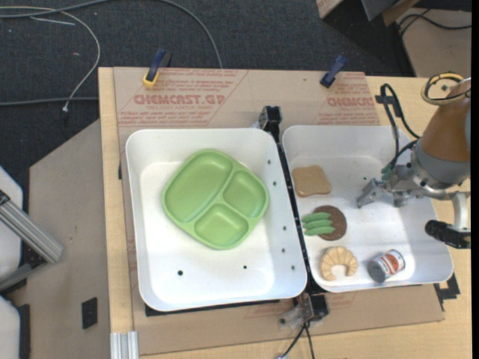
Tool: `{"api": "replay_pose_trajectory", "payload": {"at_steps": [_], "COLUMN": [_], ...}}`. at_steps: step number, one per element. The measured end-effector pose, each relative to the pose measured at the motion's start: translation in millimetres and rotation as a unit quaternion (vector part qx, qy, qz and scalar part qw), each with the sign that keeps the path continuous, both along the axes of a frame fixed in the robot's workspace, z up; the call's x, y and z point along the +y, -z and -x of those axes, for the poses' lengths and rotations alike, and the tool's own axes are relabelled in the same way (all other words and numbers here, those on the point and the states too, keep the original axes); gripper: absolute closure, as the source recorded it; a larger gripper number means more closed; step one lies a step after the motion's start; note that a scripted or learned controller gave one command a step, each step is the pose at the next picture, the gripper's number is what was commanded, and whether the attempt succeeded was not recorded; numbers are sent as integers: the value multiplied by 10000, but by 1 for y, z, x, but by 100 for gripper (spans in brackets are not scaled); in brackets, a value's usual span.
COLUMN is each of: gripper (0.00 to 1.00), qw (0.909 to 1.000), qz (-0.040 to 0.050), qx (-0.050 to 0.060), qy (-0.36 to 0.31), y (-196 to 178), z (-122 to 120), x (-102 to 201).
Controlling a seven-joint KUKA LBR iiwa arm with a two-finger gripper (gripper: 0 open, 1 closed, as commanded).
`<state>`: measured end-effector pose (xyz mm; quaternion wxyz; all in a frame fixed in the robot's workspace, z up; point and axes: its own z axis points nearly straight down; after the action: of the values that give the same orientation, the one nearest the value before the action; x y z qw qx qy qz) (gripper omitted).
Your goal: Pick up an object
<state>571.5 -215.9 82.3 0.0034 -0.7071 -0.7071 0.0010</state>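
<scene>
Brown cardboard sheet [224, 96] on worktop, behind the bins: red print "CHEMCAST GP" at left, approx. reading, w/ smaller red lines under it too small to read. Same red print repeats at right [346, 100], partly cut off. Small can [386, 265] has a label, illegible.

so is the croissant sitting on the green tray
No, the croissant lies on the floor of the right bin, while the green tray sits alone in the left bin.

Blue clamps [156, 65] (on cardboard [224, 96])
</scene>
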Motion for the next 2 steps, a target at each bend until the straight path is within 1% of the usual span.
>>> {"api": "replay_pose_trajectory", "payload": {"at_steps": [1,2], "gripper": [100,100], "qw": [10000,10000], "qz": [9,24], "qx": [-29,-45], "qy": [0,5], "y": [-14,-59], "z": [-2,3], "x": [0,-5]}}
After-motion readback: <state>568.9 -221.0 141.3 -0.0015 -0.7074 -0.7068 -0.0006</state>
